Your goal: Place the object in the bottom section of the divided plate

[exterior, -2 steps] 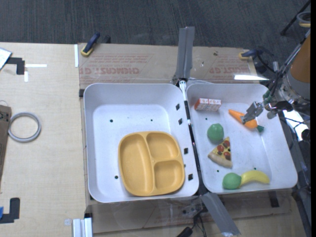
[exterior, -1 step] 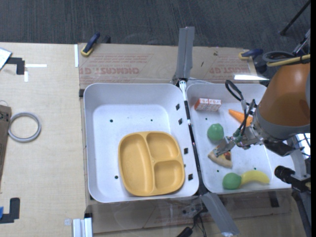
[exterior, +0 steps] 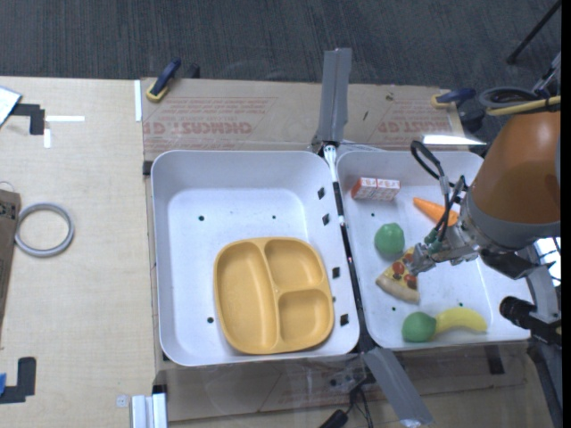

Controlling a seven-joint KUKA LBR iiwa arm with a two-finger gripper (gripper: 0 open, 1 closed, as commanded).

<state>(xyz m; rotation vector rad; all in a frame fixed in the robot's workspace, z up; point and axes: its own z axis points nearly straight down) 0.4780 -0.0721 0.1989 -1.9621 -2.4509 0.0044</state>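
Note:
A yellow divided plate [exterior: 272, 294] lies in the left white bin [exterior: 178, 194], with one long section on its left and two smaller sections on its right. In the right bin [exterior: 379, 328] lies a toy pizza slice [exterior: 397, 280], and my gripper [exterior: 419, 260] hangs right over its upper right end. The fingers point down and to the left at the slice. Nothing shows clearly between them.
Around the slice in the right bin are a green ball [exterior: 389, 239], a carrot [exterior: 434, 209], a small red and white box [exterior: 375, 189], a second green ball [exterior: 417, 327] and a banana [exterior: 461, 321]. A tape roll [exterior: 41, 230] lies on the bench far left.

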